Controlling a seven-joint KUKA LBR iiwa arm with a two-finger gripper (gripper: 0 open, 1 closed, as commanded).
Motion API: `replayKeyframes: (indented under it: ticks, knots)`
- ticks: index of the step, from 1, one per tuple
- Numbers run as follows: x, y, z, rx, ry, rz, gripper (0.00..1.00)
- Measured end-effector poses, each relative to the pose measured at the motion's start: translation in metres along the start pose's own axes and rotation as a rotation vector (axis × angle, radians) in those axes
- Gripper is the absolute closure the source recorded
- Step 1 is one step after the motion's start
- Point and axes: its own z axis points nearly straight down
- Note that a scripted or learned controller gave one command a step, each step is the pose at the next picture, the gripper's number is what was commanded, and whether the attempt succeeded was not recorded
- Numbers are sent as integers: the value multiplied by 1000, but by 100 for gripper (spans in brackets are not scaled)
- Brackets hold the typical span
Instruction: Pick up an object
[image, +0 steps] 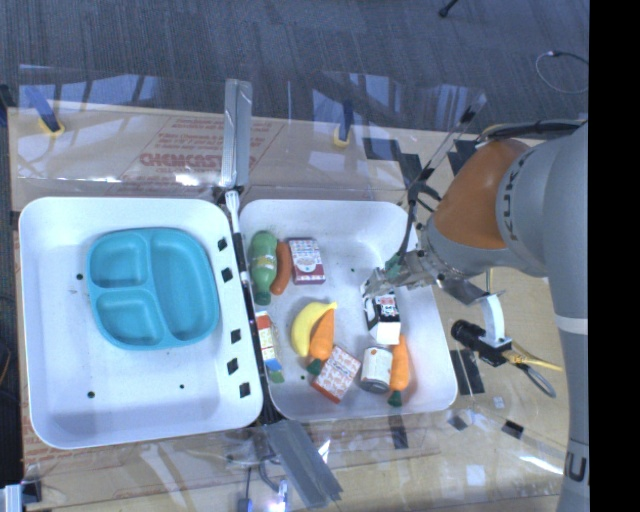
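Observation:
My gripper (386, 284) hangs low in the right bin (340, 215), near its right wall. Directly beneath it, towards the front, lies a small black-and-white packet (386, 318); whether the gripper touches it is unclear. In front of the packet stand a small can (376, 368) and an orange carrot (400, 366). At the bin's middle a yellow banana (308, 324) lies with a second carrot (321, 341) across it.
A green bottle (262, 262) and a red box (306, 260) lie at the right bin's back left. A small red-and-white carton (338, 374) sits at the front. The left bin (50, 400) holds a blue divided plate (152, 286).

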Motion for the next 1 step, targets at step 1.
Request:
replayKeyframes:
  ticks: [1]
  knots:
    - [1, 0, 1, 1, 1, -1, 0]
